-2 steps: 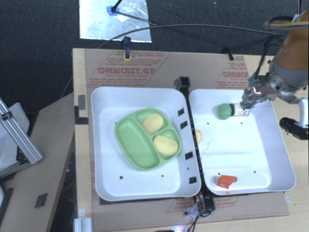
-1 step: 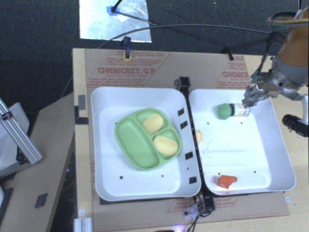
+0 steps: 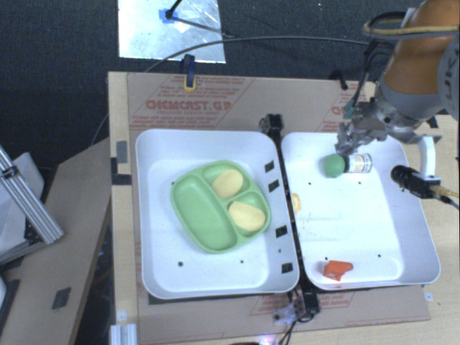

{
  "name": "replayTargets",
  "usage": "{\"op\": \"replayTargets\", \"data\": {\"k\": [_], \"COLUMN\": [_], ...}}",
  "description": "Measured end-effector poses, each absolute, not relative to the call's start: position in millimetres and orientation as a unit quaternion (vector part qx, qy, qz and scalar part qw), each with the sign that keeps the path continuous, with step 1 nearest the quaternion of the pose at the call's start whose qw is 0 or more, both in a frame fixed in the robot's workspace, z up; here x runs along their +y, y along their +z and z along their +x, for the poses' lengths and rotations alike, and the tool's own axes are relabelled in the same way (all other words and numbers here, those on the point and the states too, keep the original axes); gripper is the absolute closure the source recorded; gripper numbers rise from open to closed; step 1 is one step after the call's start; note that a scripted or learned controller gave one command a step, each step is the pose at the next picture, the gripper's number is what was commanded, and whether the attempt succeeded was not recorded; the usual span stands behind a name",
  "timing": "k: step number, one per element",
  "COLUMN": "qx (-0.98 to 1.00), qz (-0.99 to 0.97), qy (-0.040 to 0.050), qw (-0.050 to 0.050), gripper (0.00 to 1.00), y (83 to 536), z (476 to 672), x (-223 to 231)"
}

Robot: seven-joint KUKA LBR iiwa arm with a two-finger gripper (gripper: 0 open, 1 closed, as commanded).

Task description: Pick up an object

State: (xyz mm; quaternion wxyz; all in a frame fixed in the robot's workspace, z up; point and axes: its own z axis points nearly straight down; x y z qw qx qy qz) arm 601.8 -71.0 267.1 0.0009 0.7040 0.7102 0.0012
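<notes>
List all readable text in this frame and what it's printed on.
"CHEMCAST GP", red print on the brown board under the bins, behind the left bin.
The same red print repeats at the board's right rear corner and front edge, cut off or too blurred to read.
Label on the small bottle in the right bin: too small to read.

Green ball (image 3: 333, 166) — right bin's (image 3: 374, 257) top

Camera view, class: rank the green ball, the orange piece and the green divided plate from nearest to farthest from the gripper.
1. Green ball: right bin, just below the gripper.
2. Orange piece: same bin, near its front edge.
3. Green divided plate: left bin, across the divider; its far part lies farthest away, though its near rim runs the orange piece close.
</notes>
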Motion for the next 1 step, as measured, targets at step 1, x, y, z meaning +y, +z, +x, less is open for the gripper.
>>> {"op": "replayTargets", "data": {"k": [1], "qx": [0.71], "qz": [0.704], "qy": [0.0015], "qw": [0.001], "gripper": [1.0], "y": [267.2], "z": [607.0], "x": [-19.5]}}
